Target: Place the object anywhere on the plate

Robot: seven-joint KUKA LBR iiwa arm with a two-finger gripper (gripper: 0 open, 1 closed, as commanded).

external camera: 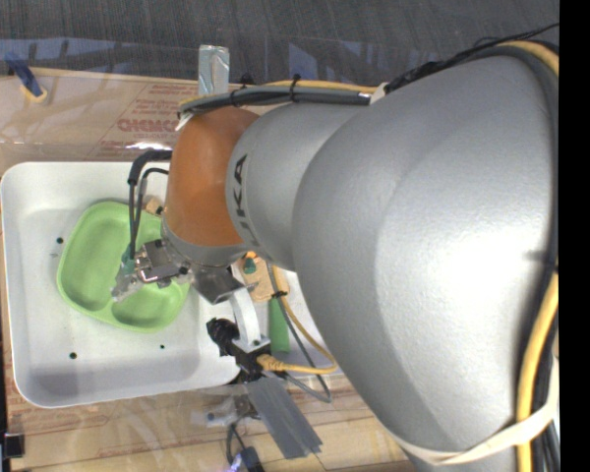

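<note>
Plate [98, 264], a light green one with a rounded, slightly irregular outline, lay in the left white bin [39, 362], toward the middle of that bin and a little nearer its right wall. The gripper [136, 275] hung directly above the plate's right half, its metallic tip overlapping the green surface as seen from the camera; whether it touched the plate could not be told from that slanted view. How far apart the fingers stood could not be told either, since the tip appeared as one small, blurred cluster of grey metal. No separate object could be made out between them or on the plate, and the object to be placed could not be identified anywhere with certainty.

Above the gripper, the arm's orange band [202, 180] and the large grey arm [413, 244] covered most of the right side of the view, hiding the second bin. Black cables [138, 180] ran from the wrist down toward the gripper, and a yellow cable [305, 367] looped beneath the wrist near a green cylindrical fitting [278, 327]. Behind the bin, a sheet of brown cardboard [88, 111] with red print lay flat on the bench, just beside the bin's far rim.
</note>
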